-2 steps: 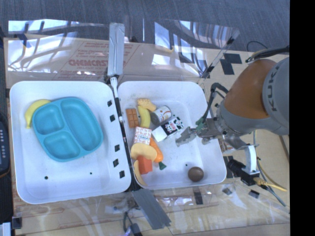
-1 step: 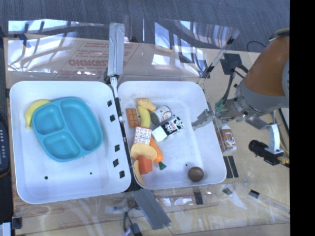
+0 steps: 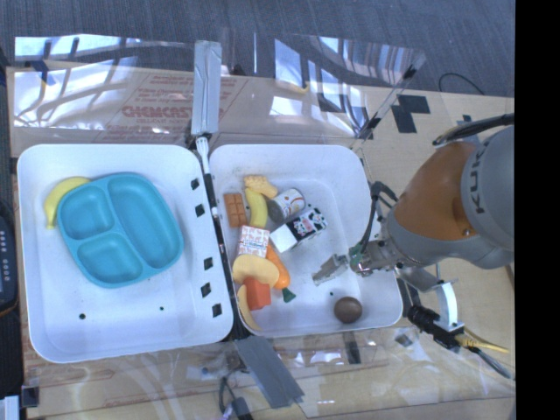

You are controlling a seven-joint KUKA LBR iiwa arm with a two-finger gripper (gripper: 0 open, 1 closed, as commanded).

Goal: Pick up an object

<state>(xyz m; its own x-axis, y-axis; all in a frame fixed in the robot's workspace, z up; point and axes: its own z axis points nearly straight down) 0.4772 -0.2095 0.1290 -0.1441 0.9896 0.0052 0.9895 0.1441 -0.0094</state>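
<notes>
Right bin holds the clutter: toy banana, orange waffle-like block, small can, black-and-white carton, small printed box, a carrot-like piece, red-orange block, and a brown ball lying alone near the front right corner. Left bin carries a blue divided plate with a yellow banana tucked at its upper left edge. Gripper hangs low over bare bin floor, between the carton and the brown ball, touching neither; whether the fingers are open or closed cannot be told at this size, nothing visibly between them. Likeliest target is the brown ball, nearest and well apart from the pile. Judged light, hard, smooth and round, so it may roll or squirt out; best taken across its widest middle, fingers straddling it from straight above.
</notes>
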